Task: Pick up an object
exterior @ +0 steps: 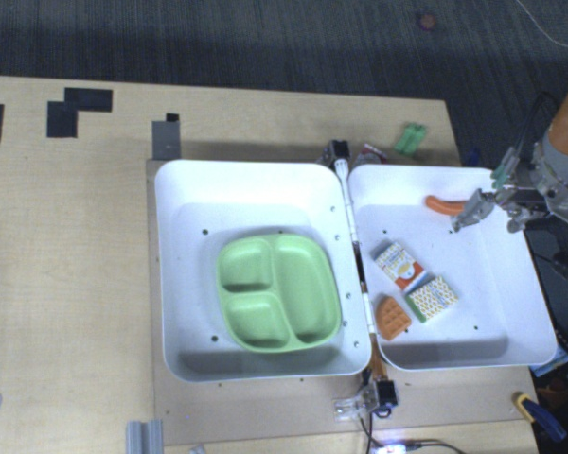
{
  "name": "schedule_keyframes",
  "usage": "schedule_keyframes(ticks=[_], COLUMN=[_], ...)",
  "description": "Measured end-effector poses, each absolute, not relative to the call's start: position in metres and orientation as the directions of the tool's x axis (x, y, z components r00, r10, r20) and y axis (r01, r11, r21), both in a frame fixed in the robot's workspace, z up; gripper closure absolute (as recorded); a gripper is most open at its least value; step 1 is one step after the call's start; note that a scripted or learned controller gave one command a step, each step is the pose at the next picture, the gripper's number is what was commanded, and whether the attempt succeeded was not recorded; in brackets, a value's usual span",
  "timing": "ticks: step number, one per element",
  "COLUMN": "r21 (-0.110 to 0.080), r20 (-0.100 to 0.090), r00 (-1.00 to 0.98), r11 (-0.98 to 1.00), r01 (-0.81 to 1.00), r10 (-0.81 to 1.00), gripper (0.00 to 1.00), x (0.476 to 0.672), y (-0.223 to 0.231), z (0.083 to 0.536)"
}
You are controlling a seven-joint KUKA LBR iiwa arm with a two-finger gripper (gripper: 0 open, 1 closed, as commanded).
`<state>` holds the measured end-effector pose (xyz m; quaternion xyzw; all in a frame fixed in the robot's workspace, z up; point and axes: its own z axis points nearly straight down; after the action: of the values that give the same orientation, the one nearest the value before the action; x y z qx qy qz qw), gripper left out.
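Note:
The right bin (511, 301) holds a slim orange piece (441, 204) near its far edge. Lower down lie a small patterned box (399, 263), a second patterned box (432, 298) and an orange waffle-like piece (392, 318) by the bin's left wall. My gripper (492, 216) hangs over the bin's far right part, just right of the slim orange piece. It is open, with nothing between its fingers. One fingertip (466, 216) is close to the orange piece's right end.
The left bin (185, 206) carries a green divided plate (279, 291). A green object (410, 139) lies on the bench behind the bins. Clips and cables sit at the divider's far and near ends.

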<state>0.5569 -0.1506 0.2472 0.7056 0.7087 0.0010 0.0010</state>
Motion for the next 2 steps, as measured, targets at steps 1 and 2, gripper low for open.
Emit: schedule_keyframes(ticks=[1,2], r21=[0.000,0.011], r20=[0.001,-0.005], r00=[-0.002,0.000], r11=[0.002,0.000], r01=[1.000,1.000], r10=[1.000,1.000], gripper=[0.00,0.00], x=[0.532,0.488], y=[-0.172,-0.130], z=[0.099,0.087])
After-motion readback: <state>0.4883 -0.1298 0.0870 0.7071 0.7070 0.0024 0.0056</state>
